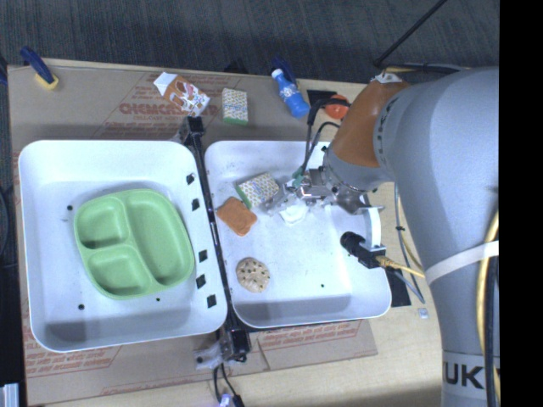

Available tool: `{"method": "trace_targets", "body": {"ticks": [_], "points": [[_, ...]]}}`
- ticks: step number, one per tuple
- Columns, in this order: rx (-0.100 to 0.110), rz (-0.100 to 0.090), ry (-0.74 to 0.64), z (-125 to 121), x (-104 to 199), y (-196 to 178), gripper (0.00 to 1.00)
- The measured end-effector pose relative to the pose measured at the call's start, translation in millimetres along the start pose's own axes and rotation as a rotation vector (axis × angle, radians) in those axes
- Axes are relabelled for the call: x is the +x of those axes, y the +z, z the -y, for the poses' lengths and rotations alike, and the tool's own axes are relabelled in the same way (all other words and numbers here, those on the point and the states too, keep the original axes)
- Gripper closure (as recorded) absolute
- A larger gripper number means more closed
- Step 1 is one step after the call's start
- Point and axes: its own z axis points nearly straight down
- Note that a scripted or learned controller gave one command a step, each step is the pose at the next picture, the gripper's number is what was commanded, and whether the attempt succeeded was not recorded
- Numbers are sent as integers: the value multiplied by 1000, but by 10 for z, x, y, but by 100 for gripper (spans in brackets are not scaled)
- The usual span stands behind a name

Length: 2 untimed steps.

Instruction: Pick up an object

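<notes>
Arm: the grey arm (433, 151) with its orange band (356, 130) is reaching in from the right and bending down over the right bin.
Tool: the tool (284, 197) is hanging low over the middle of the right bin (365, 299), just beside the patterned packet and over a small white item; whether it is wide or narrow cannot be told, as the metal parts are blurring together.
Patterned packet: the green-and-white patterned packet (257, 189) is lying tilted in the right bin, touching or nearly touching the tool's left side.
White item: a small white item (293, 214) is lying right beneath the tool.
Orange piece: an orange block (237, 216) is lying near the bin's left wall, just below the packet.
Cookie: a round speckled cookie (253, 274) is sitting lower in the right bin, well apart from the tool.
Left bin: the left bin (34, 312) is holding a green divided plate (165, 265).
Table: the table (102, 96) behind the bins is carrying a snack wrapper (181, 94), a small patterned box (234, 106) and a blue bottle (291, 93).
</notes>
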Motion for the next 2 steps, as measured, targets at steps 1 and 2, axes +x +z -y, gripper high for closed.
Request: {"method": "trace_targets", "body": {"ticks": [1, 2], "points": [[1, -2, -7, -5, 18, -99, 100], [-3, 0, -2, 531, 129, -1420, 100]]}}
